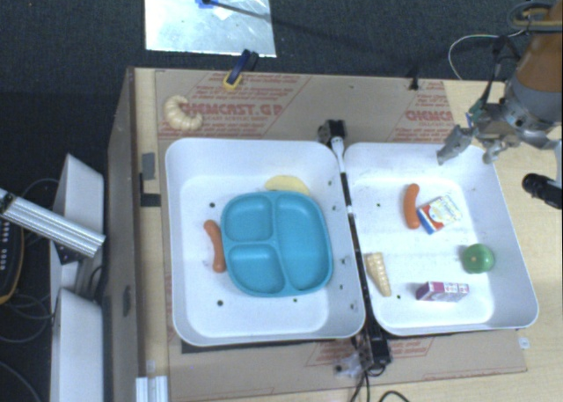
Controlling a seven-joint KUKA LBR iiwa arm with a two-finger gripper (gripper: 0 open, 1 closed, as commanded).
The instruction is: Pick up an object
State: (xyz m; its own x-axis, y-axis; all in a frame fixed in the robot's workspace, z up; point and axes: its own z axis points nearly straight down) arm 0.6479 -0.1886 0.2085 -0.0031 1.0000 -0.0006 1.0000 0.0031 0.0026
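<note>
- I logged a blue divided tray in the left bin, far to the claw's left and lower in the frame, with an orange sausage just beside its left edge.
- A pale yellow piece lay partly under the tray's top rim.
- In the right bin, below and left of the claw, I noted a second orange sausage just beside a small white carton.
- Lower down sat a cream cone-shaped piece, a flat purple-and-white box and a green ball, each apart from the others.
- The claw hung over the right bin's top right rim, its two fingers spread apart with nothing between them.
</note>
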